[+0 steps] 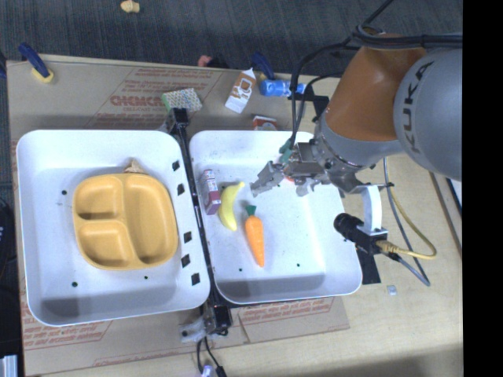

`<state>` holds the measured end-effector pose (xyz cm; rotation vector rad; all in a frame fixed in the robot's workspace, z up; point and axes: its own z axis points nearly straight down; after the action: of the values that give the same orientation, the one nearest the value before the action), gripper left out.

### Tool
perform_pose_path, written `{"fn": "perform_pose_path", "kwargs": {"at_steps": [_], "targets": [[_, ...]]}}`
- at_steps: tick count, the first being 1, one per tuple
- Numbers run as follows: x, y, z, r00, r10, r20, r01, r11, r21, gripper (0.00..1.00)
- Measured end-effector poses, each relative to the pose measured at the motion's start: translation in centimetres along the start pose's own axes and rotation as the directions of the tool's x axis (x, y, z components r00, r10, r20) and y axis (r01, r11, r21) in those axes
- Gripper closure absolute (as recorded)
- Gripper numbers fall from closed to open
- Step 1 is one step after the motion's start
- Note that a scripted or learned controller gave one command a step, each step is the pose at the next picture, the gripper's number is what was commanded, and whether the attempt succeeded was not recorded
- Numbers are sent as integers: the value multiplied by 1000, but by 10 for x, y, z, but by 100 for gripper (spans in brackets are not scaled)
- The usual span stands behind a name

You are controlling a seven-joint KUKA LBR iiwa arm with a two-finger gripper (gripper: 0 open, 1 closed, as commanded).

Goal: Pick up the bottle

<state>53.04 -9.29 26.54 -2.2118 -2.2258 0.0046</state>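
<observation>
**Bottle crowded by the banana, hand off to one side**

The bottle [210, 192] lies in the right bin [314, 277], at its left wall, right against the divider between the two bins. It is small, pinkish and partly see-through, and looks to be on its side. The banana [229, 205] sits just beside it on the right, apparently touching, and the carrot [255, 239] lies near that, a little nearer the camera.

The hand [266, 181] hangs over the middle of the right bin, to the right of the banana and apart from the bottle. Whether it is wide or narrow I cannot tell from this angle, and nothing shows in it.

The likely trouble is the tight spot. With the wall on one side and the banana on the other, there is little room to straddle the bottle, so a descent could land on the banana, or grab it instead. A slick rounded bottle could also roll or squirt out.

The left bin [31, 234] holds a yellow divided plate [124, 219], well apart from all this.
</observation>
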Motion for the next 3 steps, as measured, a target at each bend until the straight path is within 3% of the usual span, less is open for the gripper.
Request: {"fn": "perform_pose_path", "kwargs": {"at_steps": [1, 2, 3], "targets": [[0, 0, -10, 1000, -5, 0, 5, 1000, 3, 100], [-18, -54, 86, 902, -431, 0, 431, 902, 0, 100], [-95, -54, 11, 954, -300, 2, 300, 954, -3, 100]]}}
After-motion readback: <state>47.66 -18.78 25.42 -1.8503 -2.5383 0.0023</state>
